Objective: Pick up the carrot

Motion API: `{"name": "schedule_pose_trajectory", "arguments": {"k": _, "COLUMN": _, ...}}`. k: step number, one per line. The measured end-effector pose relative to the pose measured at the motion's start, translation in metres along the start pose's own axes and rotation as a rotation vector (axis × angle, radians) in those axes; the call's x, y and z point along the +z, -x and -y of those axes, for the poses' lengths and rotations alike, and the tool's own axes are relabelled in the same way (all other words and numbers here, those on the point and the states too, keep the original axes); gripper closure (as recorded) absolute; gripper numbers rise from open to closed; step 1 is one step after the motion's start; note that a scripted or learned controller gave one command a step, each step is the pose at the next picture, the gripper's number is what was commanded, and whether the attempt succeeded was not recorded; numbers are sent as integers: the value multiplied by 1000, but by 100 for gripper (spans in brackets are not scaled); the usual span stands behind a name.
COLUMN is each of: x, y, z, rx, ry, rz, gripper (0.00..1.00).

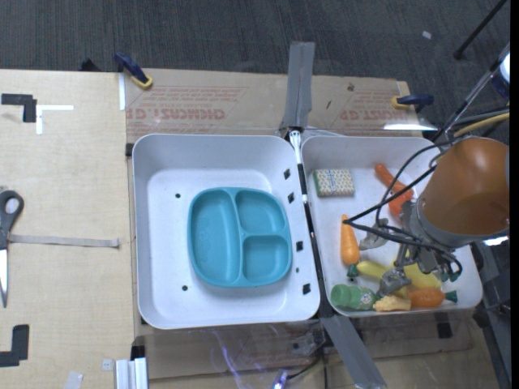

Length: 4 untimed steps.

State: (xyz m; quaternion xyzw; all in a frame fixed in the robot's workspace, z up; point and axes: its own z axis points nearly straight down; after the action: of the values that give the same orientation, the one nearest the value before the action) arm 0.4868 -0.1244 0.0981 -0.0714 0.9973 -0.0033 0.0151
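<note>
Camera view: grey arm over the right white bin [381, 140].
Fingers [395, 280] hang just right of the orange tapered carrot [349, 244]; their state cannot be told.

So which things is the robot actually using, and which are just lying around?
For the job:
- carrot, in the right bin
- gripper, low over that bin's toy food

Just lying about:
- blue divided plate in the left bin
- sponge
- green toy
- scissors on the bench
</note>
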Motion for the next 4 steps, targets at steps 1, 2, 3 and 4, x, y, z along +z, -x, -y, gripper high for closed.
{"name": "schedule_pose_trajectory", "arguments": {"k": 1, "x": 6, "y": 17, "z": -28, "rx": 244, "ry": 5, "rz": -25, "gripper": 0}}
{"name": "schedule_pose_trajectory", "arguments": {"k": 2, "x": -95, "y": 20, "z": -101, "rx": 508, "ry": 1, "rz": -25, "gripper": 0}}
{"name": "schedule_pose_trajectory", "arguments": {"k": 3, "x": -92, "y": 61, "z": -71, "rx": 800, "ry": -4, "rz": -28, "gripper": 0}}
{"name": "schedule_pose_trajectory", "arguments": {"k": 4, "x": -93, "y": 31, "z": -75, "rx": 973, "ry": -7, "rz": -30, "gripper": 0}}
